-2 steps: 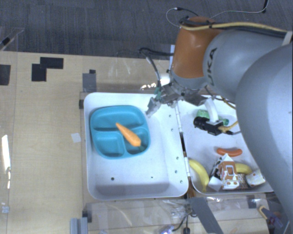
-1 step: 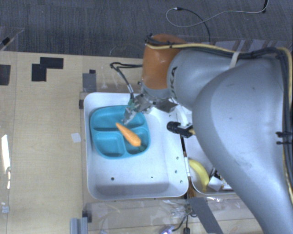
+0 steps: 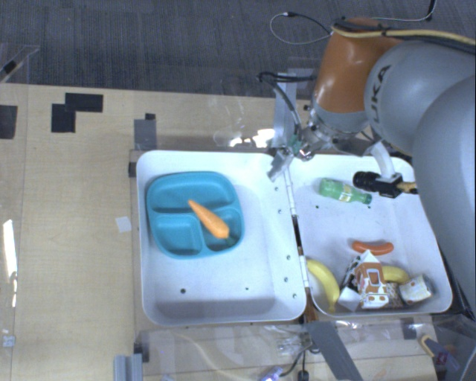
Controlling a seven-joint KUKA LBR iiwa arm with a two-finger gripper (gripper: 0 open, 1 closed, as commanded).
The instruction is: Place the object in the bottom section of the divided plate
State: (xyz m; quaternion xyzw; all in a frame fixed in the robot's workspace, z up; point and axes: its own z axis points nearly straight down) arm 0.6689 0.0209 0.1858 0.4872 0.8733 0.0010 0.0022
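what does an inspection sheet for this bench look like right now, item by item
surface: two white bins side by side on a pale wooden bench
job's things: carrot lying in the blue divided plate, left bin, across the dividers
clutter: right bin holds green bottle, sausage, banana, small cartons
grippers: gripper above the bins' shared far edge
cables: black cable looping behind the arm
surroundings: dark floor beyond the bench
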